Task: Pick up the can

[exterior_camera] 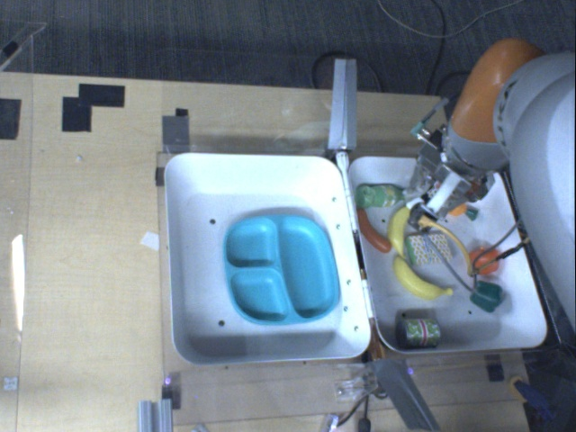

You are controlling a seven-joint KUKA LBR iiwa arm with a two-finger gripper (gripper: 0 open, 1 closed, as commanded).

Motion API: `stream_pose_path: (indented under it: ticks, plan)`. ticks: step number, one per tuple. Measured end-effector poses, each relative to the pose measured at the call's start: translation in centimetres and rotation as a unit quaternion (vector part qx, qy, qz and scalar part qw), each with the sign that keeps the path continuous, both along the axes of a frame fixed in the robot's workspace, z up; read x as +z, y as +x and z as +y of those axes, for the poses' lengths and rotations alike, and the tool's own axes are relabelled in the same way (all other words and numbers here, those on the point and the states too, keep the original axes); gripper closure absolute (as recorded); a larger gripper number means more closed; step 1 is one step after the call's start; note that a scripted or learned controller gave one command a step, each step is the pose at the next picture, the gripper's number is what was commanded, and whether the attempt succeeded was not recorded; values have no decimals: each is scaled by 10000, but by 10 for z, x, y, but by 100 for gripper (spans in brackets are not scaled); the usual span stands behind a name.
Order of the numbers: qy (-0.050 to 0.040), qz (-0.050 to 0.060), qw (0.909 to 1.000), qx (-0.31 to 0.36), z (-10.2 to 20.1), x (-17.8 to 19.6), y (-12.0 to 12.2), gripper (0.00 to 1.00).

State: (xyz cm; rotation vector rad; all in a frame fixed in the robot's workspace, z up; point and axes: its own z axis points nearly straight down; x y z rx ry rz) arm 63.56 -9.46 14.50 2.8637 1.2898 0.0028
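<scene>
The can (419, 330) lies on its side near the front edge of the right bin (522, 318); it is dark with a green label. My gripper (430, 207) hangs over the back middle of that bin, above the top end of a banana (407, 264) and well behind the can. Nothing visible links the gripper to the can.
Around the banana lie a green packet (379, 194), a red-orange sausage-like piece (373, 231), a mesh-patterned item (428, 249), an orange object (487, 258) and a teal block (487, 298). A blue divided tray (281, 267) sits in the left bin (193, 241).
</scene>
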Motion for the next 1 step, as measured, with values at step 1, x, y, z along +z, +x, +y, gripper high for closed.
stream_pose_path:
  ticks: [1]
  plan:
    - [6,-15,10000,-25,65,78,17,100]
